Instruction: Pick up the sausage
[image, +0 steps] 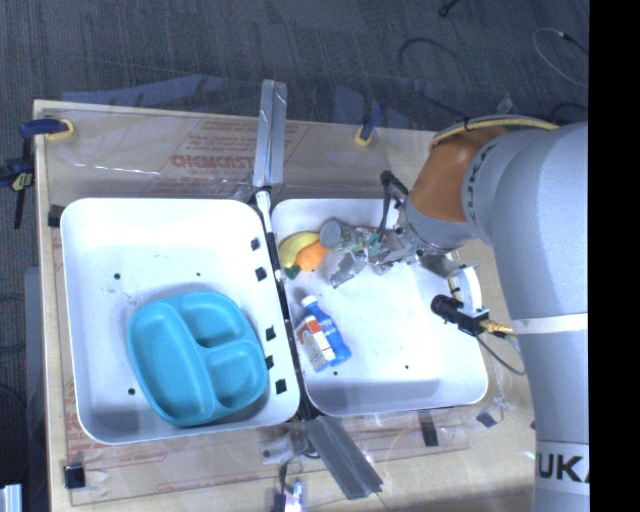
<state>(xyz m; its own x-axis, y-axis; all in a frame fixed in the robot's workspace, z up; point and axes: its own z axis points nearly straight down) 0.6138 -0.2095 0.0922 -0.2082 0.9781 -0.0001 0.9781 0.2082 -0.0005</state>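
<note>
Blue moulded tray (196, 356), rounded compartments.

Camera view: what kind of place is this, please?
Probably a robotics lab test bench: a grey arm reaches over two white bins clamped onto a board, with toy food inside.

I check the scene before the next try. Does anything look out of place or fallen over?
Nothing looks spilled or damaged. A small bottle lies on its side in the right bin. The blue tray sits askew in the left bin.
</note>
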